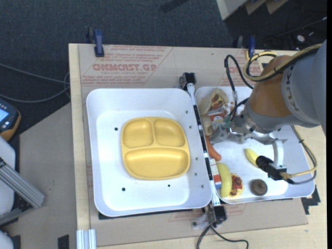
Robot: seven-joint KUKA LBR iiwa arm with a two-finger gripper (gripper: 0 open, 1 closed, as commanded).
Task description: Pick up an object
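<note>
Over the right bin (295, 188), arm (290, 90) reaches in from the right, orange band above the wrist, jaws (224, 130) low at the bin's left-centre, just beside the dividing wall between the two bins. Metal hardware at the tip is cluttered and blurred, so cannot tell whether it is parted or closed, and nothing is plainly seen between it. Right bin holds several small toy foods: a pale wrapper-like piece with red print (217, 101) at the top left, just up from the jaws; an orange carrot-like stick (211, 150) just below the jaws, along the left wall; a banana (224, 178) with a red-and-yellow item (236, 184) touching it at the bottom left; a small yellow piece (252, 156) near centre, right of and below the jaws, partly behind a black cable connector (265, 166); a brown round item (259, 187) near the bottom edge, well apart from the jaws. Left bin (104, 185) holds a yellow divided plate (154, 148), three compartments, lying flat in the middle. Both bins sit on the wood surface (129, 64) with red printed lettering.
</note>
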